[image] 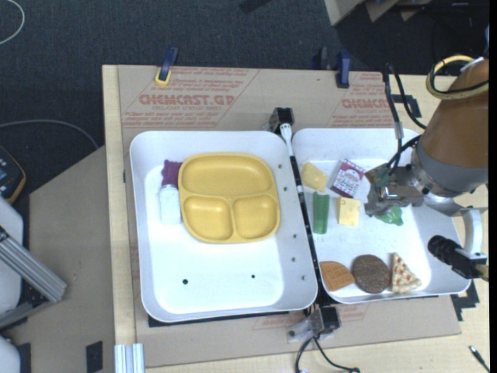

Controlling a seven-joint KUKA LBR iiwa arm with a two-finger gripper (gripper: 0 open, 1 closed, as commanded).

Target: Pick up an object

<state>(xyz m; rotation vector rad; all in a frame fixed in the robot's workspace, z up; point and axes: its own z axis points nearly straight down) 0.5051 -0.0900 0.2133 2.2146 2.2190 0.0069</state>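
Arm enters from the right edge of the bench, orange band above the wrist, wrist bent down over the right bin (435,142). Pincer (386,199) sits low in that bin, near its right wall, directly above a green object (392,217) that pokes out beneath it. Cannot tell whether the pincer is released or clenched; the wrist body and cabling hide it, and nothing can be seen held in it.

Writing: the brown board (233,92) under both bins carries red print, "CHEMCAST GP", repeated along the far edge. A purple-and-white packet (346,178) in the right bin bears print too small to read.

Right bin contents: pale yellow lump (314,176) at far left, packet just beside it, green stick (320,212) along the left wall, yellow block (349,212) next to the stick. Along the near wall: tan cookie (335,275), dark round patty (370,273), pizza slice (404,274), close together in a row.

Left bin (225,286): yellow divided plate (229,196) in the far half; a purple item (171,172) and a white item (168,203) squeezed between the plate and the left wall. The near half of this bin is bare white floor with two small dark specks.

Open room: the middle of the right bin, between the yellow block and the near row, is bare. Clamps hold the board at its far edge.
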